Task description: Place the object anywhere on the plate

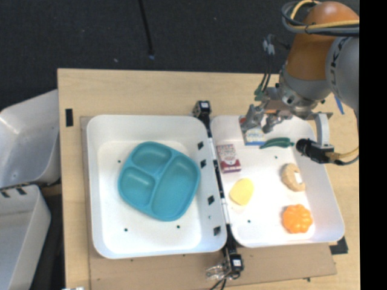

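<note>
Leftward, plate (divided) in bin

You look down from one fixed camera mounted above the bench, tilted at a slant so the far edge sits toward the top of the frame and dark floor shows beyond it. You stand far enough back to take in both white bins whole: the left bin fills the centre left, the right bin the centre right. The arm enters from the upper right, close to the lens and cut by the frame's edge.
</note>
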